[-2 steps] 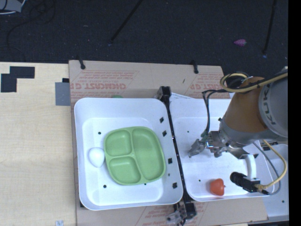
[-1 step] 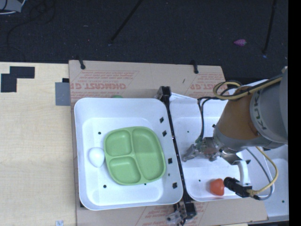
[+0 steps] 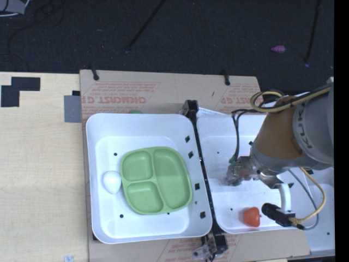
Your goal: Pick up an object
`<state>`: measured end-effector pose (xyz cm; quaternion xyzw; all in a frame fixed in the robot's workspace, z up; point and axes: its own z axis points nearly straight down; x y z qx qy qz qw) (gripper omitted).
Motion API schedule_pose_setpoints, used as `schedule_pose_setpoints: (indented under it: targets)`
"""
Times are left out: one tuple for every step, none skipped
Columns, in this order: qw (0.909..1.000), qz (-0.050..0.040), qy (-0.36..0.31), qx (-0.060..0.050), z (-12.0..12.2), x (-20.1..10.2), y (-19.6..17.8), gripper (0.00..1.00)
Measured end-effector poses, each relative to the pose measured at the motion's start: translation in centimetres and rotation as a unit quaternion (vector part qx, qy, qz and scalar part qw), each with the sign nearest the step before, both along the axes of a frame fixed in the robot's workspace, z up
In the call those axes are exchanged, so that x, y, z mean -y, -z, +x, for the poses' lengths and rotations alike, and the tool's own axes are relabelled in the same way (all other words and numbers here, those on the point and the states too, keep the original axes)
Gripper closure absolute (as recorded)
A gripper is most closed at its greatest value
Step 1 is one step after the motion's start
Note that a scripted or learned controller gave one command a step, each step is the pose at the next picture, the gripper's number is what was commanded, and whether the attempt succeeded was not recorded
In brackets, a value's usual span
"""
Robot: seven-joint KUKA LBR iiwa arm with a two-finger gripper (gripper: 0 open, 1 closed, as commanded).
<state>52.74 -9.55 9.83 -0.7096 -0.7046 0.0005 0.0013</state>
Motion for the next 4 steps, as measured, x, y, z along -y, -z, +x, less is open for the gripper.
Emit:
schedule_pose_setpoints:
  targets:
    - [1.0000,-0.0008,-0.003,0.002,0.5,0.7,-6.0,1.00]
    - [1.0000,-0.0008,-0.004,0.002,1.4,1.1,-10.8,1.00]
    - [1.0000,-0.0004,-0.004,0.001,1.4,1.2,-12.5,1.00]
    - [1.0000,0.0008,-0.006,0.000,1.9,-4.6,-12.7,1.00]
